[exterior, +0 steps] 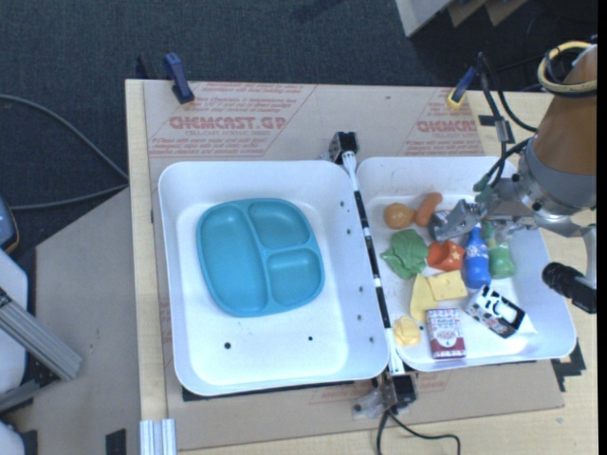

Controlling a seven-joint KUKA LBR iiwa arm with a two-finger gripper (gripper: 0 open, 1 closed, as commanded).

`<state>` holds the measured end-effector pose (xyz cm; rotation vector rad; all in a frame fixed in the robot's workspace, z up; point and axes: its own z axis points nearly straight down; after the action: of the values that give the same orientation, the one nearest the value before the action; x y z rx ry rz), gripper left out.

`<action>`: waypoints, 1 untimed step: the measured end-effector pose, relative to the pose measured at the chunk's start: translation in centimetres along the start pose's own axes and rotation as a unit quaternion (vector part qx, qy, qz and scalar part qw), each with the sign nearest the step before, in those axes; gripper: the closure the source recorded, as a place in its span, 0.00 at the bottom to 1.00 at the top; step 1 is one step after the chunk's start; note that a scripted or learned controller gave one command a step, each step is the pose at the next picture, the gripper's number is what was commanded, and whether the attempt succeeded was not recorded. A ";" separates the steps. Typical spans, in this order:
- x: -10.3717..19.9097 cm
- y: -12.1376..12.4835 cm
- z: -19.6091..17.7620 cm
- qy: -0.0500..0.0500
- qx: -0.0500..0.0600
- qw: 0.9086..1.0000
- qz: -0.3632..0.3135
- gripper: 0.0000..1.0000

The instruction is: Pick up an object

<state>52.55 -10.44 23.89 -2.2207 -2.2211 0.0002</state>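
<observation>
The right bin (560, 335) holds a pile of toy items. Among them are an orange ball (397, 216), an orange sausage shape (428, 205), a green leafy piece (408, 252), a red piece (443, 255), a blue bottle (476, 263), a green piece (501, 262), a yellow slab (434, 290), a red box (445, 334), a black-and-white item (497, 311) and a small yellow lump (407, 331). My gripper (462, 224) hangs low over the middle of the pile, just above the red piece and the blue bottle. Nothing is visibly lifted.
The left bin (180, 197) carries a blue divided plate (259, 254). A black ridge (365, 245) separates the two bins. The arm (567, 150) comes in over the right bin's far right corner. Cables (498, 102) trail behind it. Cardboard (285, 112) lies under both bins.
</observation>
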 end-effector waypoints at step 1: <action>0.0 0.7 15.1 -0.001 -0.005 1.000 0.000 0.00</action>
<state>53.25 -10.42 8.82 -2.2263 -2.2271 -0.0096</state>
